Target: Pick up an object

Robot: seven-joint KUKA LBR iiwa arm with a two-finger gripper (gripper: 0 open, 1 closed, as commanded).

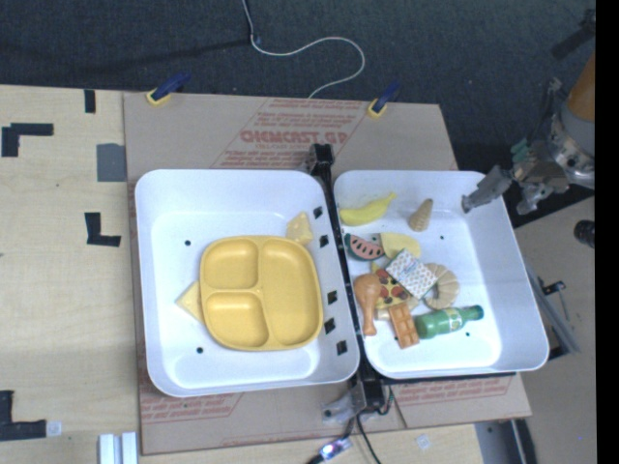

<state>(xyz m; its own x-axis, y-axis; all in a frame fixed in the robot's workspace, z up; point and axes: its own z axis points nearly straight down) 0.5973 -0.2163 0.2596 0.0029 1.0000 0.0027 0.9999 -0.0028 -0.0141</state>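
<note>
claw (503, 189): at the far right corner of the right bin, over its rim. One dark finger sticks out left toward the bin; nothing visible between the fingers. Can't tell if open or closed.
arm (580, 114): comes in from the right edge, grey, with the orange band at the top right.
right bin (513, 288): white, shallow; holds all the small objects, clustered in its left half, well apart from the claw.
cone piece (421, 215): tan, far side of the bin, nearest object to the claw.
banana (368, 209): yellow, left of the cone piece, near the far left corner.
watermelon slice (365, 246): just near of the banana, by the left wall.
yellow wedge (398, 245): right of the watermelon slice, touching the pile.
checkered packet (414, 276): on top of the pile, mid bin.
green bottle (448, 321): lying on its side at the near end of the pile, cap pointing right.
orange pieces (372, 298): left part of the pile, near the divider; exact shapes unclear.
left bin (164, 259): white, touching the right bin along the centre.
yellow tray (260, 292): three compartments, centred in the left bin.
pale wedge (301, 227): just beyond the tray's far right corner.
tabletop (58, 288): light wood, with a cardboard sheet (280, 133) under both bins.
</note>
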